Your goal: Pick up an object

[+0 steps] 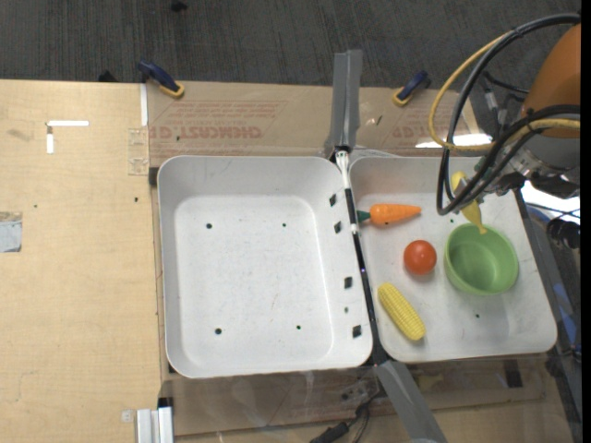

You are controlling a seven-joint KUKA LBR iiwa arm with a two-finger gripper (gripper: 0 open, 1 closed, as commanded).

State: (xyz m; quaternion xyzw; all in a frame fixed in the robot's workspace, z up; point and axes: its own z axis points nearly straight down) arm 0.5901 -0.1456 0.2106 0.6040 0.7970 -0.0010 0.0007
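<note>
The arm [559, 81] sits at the far right, above the right bin [517, 335], with cables looping in front of it; whether the tool is wide or narrow I cannot tell. The candidates all lie in that bin: a carrot [392, 214] toward the far left by the divider, a tomato [420, 257] mid-bin, a corn cob [403, 311] nearer, and a green bowl [481, 259] to the right. They lie apart, so each probably leaves room for a grasp
</note>
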